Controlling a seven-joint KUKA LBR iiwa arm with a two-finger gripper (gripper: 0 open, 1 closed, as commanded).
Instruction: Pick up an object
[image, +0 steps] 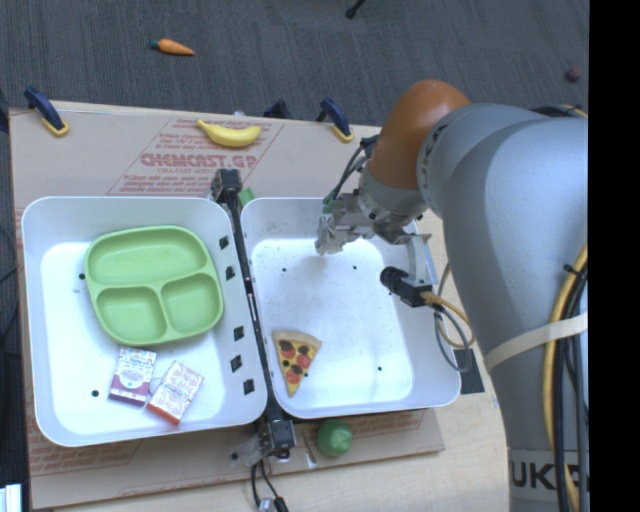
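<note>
A toy pizza slice lies near the front left corner of the right bin. My gripper hangs over the back of that bin, well behind the slice and apart from it. In the left bin a green divided plate sits toward the back. Two small snack packets lie side by side in front of the plate.
A toy banana lies on the cardboard behind the bins. In front of the right bin sits a green ball. A toy carrot is on the floor beyond the bench. Blue clamps hold the board's back edge.
</note>
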